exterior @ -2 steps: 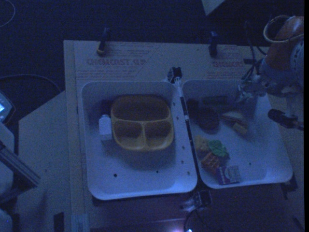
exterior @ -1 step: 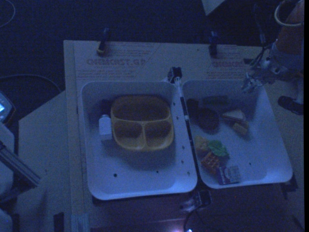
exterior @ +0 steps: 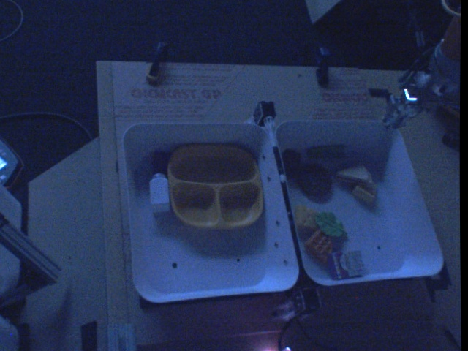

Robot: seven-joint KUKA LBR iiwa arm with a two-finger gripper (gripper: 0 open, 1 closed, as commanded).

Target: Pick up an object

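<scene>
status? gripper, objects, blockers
Gripper over right bin's far right corner, nothing visibly held. Toys clustered in right bin, untouched. Yellow divided plate in left bin. Dim light; no blocker seen.

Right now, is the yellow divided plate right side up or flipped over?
Right side up: the plate shows its three open compartments, lying in the left bin.

Two shallow white bins sit side by side: the left bin (exterior: 139,196) and the right bin (exterior: 409,232). The left bin holds two things: one yellow divided tray (exterior: 216,185) with three compartments and one small white bottle (exterior: 159,193). The right bin holds about seven: two dark shapes (exterior: 314,174), too dim to identify, two sandwich-like wedges (exterior: 358,181), one green piece (exterior: 330,224), one orange piece (exterior: 318,243) and one small carton (exterior: 348,264).
</scene>
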